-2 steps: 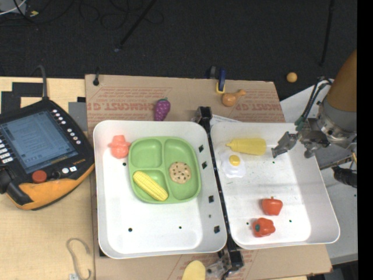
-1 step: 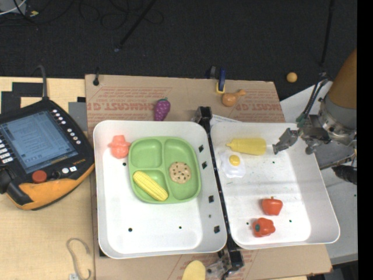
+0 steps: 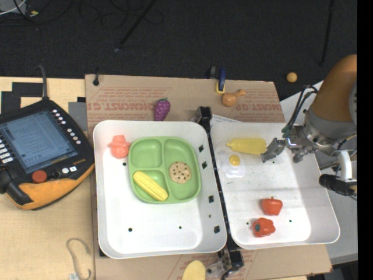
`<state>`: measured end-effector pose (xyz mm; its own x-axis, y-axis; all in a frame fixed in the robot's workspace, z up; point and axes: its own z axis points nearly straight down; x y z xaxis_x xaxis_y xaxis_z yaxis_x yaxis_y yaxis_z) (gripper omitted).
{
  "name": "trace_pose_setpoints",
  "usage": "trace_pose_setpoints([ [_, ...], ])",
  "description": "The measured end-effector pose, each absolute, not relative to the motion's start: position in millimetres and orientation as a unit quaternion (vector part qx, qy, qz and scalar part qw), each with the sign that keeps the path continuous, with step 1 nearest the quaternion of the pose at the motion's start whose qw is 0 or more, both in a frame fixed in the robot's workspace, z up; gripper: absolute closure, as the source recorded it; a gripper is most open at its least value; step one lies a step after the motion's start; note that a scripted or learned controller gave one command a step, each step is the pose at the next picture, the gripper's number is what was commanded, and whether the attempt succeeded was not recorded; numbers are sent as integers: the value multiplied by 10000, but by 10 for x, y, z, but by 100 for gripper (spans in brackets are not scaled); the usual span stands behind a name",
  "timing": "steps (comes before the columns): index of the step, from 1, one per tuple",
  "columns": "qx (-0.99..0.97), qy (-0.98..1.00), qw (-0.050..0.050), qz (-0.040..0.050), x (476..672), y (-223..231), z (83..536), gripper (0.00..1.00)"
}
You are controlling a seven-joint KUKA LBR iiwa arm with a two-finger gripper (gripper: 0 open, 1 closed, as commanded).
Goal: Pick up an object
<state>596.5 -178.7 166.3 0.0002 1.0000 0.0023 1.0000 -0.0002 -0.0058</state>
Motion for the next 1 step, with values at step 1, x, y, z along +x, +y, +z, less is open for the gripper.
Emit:
trace_pose_setpoints([
  [1, -7067, -7075, 24, 16, 5997, -1860, 1148, 0],
])
